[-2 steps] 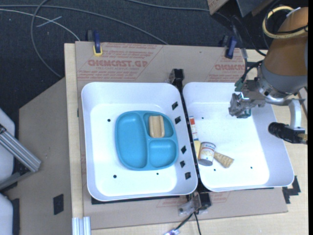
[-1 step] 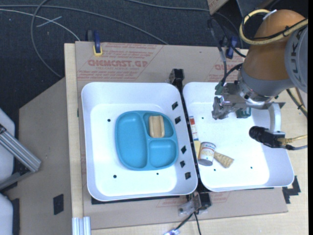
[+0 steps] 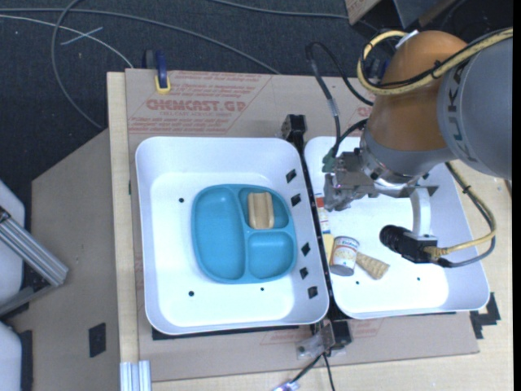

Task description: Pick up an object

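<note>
the pincer, its state impossible to tell, hovers just above the small white labelled canister in the right white bin, so the approach step likely needs a descent.

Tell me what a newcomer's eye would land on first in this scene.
First, the big grey and orange arm reaching in from the right over the right bin, its pincer low near that bin's left edge. Next, the blue divided tray in the left bin, a tan block lying in its upper right compartment.
</note>
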You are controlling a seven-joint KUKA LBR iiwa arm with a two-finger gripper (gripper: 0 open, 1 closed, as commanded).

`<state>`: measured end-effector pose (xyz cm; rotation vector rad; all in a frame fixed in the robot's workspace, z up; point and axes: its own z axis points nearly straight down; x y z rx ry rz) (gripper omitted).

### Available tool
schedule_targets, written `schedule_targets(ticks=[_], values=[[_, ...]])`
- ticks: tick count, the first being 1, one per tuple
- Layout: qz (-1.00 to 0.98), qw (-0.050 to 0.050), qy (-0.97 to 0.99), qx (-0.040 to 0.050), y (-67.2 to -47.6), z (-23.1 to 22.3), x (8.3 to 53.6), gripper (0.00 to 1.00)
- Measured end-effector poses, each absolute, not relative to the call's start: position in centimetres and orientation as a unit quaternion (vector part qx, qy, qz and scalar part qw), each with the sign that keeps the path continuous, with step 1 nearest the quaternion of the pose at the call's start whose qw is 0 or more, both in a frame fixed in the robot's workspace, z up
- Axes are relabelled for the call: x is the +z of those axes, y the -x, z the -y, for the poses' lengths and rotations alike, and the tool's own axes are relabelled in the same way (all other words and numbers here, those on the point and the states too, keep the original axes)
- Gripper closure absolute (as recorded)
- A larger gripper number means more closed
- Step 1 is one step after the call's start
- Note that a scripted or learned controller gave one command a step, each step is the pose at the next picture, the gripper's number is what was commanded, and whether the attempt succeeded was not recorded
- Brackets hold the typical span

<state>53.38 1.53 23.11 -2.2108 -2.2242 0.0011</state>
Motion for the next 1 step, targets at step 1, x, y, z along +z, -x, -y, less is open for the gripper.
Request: schedule_targets(ticks=[1], values=[[0.709,0.001,0.705,-0.001,-53.45,-6.88,23.75,1.0]])
